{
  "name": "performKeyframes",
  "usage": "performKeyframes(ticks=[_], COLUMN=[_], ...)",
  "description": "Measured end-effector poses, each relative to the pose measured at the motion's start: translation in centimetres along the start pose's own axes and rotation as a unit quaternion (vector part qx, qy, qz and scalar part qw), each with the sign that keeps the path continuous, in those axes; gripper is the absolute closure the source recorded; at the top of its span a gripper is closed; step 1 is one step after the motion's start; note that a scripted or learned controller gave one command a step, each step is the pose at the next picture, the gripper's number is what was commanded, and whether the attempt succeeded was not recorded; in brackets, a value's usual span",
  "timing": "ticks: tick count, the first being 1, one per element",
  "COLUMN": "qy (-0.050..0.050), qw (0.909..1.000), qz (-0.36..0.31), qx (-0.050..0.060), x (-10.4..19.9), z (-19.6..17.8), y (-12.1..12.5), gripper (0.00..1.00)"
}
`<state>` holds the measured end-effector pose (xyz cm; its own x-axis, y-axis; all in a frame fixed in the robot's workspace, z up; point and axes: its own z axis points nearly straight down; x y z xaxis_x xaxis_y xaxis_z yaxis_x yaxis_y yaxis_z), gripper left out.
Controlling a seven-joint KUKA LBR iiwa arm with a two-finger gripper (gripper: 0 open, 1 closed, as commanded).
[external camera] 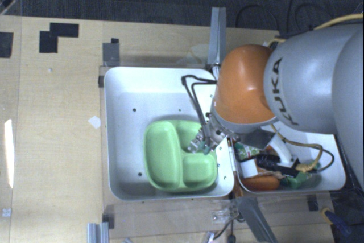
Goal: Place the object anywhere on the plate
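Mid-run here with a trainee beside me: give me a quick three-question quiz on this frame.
1. True or false: the green plate lies in the left bin.
2. Where is the gripper? A) above the plate's right part B) over the bench outside the bins C) over the right bin
3. How many compartments does the plate show?

Key: 1 true. 2 A. 3 three.
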<state>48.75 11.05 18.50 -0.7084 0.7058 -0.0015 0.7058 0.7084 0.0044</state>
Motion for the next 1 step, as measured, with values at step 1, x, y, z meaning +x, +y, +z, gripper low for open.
performKeyframes(ticks=[1], qy=[-0.001], qw=[0.9978], qz=[-0.066], qx=[-0.001], x=[-0.11], z=[-2.16], y=[0.04], gripper=[1.0])
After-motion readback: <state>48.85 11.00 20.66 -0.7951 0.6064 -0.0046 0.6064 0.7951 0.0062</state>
